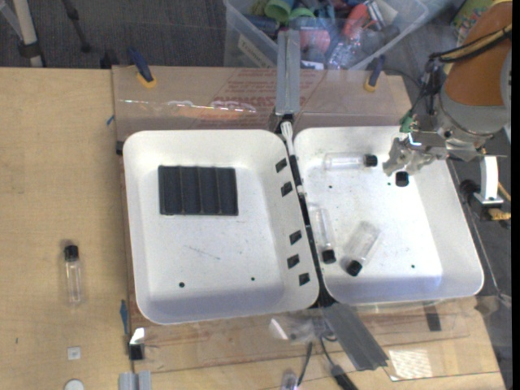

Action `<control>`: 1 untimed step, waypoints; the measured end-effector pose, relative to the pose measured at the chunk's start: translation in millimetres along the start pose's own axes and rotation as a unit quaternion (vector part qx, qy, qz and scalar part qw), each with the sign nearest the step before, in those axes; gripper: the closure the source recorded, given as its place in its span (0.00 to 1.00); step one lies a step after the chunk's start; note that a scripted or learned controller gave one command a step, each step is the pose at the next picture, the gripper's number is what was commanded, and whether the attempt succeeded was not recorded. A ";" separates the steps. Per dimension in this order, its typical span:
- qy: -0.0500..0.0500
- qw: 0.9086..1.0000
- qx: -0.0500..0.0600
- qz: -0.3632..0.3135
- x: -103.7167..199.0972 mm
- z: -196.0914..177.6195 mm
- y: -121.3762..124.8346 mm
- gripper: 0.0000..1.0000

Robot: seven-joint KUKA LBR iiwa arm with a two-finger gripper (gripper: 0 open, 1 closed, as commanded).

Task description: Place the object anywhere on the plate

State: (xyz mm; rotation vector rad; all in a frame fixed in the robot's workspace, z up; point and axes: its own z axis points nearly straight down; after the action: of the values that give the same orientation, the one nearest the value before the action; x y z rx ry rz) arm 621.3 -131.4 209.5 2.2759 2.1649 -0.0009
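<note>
1. While the grey arm with the orange band (pixel 487 35) is reaching in well to the right of the black ribbed rectangular plate (pixel 198 190), its two-finger gripper (pixel 404 167) is hanging over the far right part of the right shallow white bin (pixel 455 218). The gripper is showing as a small jumble of metal and dark parts, so whether it is wide or narrow cannot be told, and nothing can be made out as held.
2. The plate is lying flat in the left shallow white bin (pixel 162 283), and nothing is resting on it.
3. Three candidate objects are lying in the right bin, all to the right of the plate:
   - the upper clear vial with a black cap (pixel 348 162) is lying on its side, near the gripper but apart from it;
   - the slim clear vial (pixel 321 227) is lying along the bin wall nearest the plate, its glass hard to pick out against the white;
   - the tilted clear vial (pixel 360 244) is lying just beside it, cap pointing toward the camera.
4. Well to the left of the plate, a stray clear vial (pixel 71 271) is lying on the wooden bench (pixel 49 153).
5. Behind the plate, a clear tub of colourful items (pixel 325 10) is being cut off by the top edge.
</note>
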 end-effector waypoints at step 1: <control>0.000 1.000 -0.001 0.010 32.3 -92.1 40.6 1.00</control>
State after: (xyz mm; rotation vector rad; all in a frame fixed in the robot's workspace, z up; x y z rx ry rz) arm 663.5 -101.1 301.6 2.2963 2.1412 0.0011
